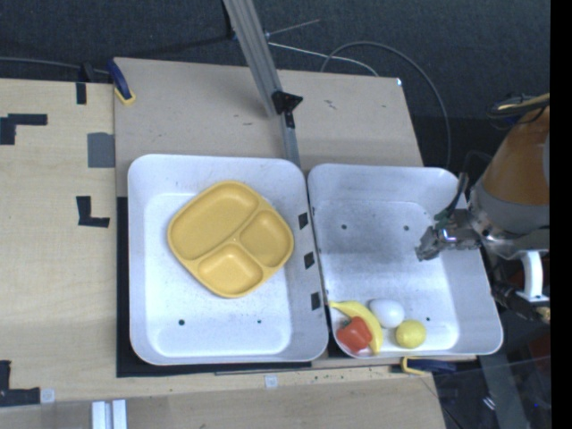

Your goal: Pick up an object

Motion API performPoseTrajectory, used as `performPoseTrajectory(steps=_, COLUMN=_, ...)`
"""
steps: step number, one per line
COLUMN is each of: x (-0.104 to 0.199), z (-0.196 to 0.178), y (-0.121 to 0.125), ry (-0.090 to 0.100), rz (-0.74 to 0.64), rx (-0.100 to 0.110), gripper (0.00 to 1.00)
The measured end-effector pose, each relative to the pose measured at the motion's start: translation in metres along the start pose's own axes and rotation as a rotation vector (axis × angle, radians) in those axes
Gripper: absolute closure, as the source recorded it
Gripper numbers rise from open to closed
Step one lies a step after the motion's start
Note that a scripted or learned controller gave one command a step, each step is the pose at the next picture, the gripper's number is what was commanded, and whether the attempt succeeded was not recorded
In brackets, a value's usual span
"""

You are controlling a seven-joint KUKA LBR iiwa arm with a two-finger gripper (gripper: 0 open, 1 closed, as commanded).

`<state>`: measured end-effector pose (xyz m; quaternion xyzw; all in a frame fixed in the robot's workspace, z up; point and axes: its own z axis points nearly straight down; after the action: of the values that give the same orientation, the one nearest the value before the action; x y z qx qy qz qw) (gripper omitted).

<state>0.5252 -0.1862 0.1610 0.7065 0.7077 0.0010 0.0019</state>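
Small objects clustered at the near edge of the right bin (384, 190): curved yellow banana (366, 315), red piece (355, 333), white egg-like ball (387, 312), yellow ball (410, 333). Gripper (429, 244) over the bin's right side, apart from them; whether it is open or closed cannot be told. Left bin (147, 239): yellow divided plate (231, 238).

Pale wooden bench (54, 266), two white bins side by side: left bin (143, 266), right bin (465, 302)

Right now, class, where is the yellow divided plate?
The yellow divided plate lies in the left bin, toward its upper middle.
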Motion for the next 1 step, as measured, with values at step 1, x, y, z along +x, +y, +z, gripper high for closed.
performPoseTrajectory(steps=1, x=-0.0035, z=-0.0431, y=0.0031, ry=0.0, rz=0.0, rx=0.0, gripper=1.0)
